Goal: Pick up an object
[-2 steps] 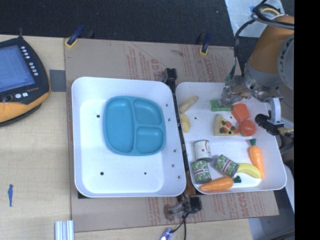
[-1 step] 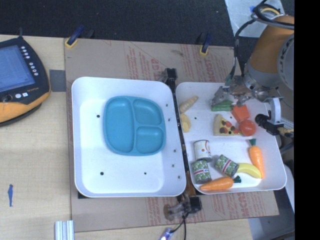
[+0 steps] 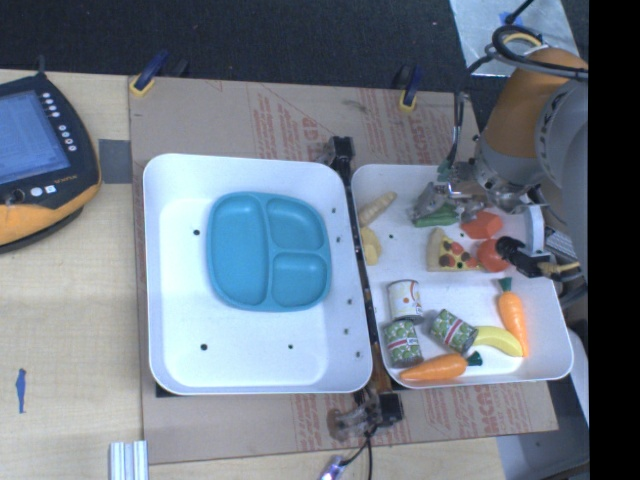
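Carrots (image 3: 434, 370) lie well apart from end effector (image 3: 436, 206) (pizza slice (image 3: 449, 251) nearer).

Grey arm (image 3: 560, 158) with orange band, black cables.

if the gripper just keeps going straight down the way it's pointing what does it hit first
Probably the bare floor of the right bin just above the pizza slice, which lies close below the gripper. Depth is hard to judge from this slanted view.
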`<state>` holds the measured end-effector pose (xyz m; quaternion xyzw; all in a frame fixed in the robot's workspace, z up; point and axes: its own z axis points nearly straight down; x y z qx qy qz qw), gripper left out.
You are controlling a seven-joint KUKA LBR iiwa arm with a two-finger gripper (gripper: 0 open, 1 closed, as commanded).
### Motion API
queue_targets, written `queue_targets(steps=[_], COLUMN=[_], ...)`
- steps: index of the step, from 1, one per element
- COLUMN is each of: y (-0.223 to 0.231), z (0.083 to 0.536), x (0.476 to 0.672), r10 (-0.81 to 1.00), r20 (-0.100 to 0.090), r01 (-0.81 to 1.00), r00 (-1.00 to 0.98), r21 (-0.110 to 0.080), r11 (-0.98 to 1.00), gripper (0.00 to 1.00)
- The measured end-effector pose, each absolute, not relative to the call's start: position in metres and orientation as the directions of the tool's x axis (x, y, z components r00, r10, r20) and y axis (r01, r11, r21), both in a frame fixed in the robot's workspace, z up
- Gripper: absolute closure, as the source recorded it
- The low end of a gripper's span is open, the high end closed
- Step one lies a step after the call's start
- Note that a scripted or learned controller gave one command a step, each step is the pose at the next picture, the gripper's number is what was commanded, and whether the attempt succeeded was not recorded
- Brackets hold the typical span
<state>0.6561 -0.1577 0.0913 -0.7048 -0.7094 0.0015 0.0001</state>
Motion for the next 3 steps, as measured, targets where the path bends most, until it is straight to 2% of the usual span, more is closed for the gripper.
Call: queue_targets(steps=[1, 2, 3], y=[-0.159, -0.132, -0.085], z=[0.103, 0.203, 0.256], x=[0.657, 0.609, 0.624], r10=[1.0, 1.0, 1.0], r20=[-0.006, 0.0, 0.0], r01=[1.0, 1.0, 1.0], r00=[-0.009, -0.004, -0.004], r21=[0.005, -0.002, -0.002], r11=[0.009, 0.004, 0.004], gripper=[1.0, 1.0, 1.0])
